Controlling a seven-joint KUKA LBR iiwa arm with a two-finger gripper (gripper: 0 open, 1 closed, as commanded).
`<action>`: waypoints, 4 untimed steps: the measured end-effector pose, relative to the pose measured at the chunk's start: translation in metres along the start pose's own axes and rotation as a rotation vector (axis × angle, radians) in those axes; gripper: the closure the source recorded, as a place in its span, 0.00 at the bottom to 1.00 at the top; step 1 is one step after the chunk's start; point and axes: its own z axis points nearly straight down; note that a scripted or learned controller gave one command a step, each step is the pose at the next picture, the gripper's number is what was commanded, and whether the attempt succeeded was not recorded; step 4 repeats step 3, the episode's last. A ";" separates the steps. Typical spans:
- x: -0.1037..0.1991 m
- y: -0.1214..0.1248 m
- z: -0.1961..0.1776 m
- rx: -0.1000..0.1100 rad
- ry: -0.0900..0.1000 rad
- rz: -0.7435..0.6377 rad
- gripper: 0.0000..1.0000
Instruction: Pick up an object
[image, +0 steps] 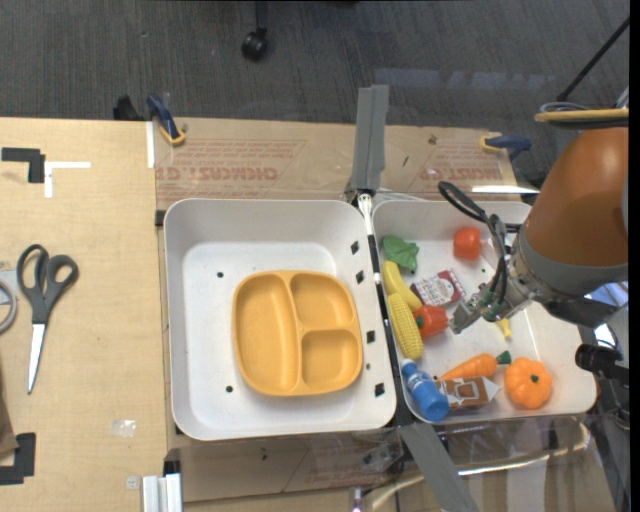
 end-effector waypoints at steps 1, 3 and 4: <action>-0.059 0.062 -0.051 0.000 -0.001 -0.148 1.00; -0.064 0.082 0.044 0.001 0.002 -0.299 1.00; -0.064 0.082 0.044 0.001 0.002 -0.299 1.00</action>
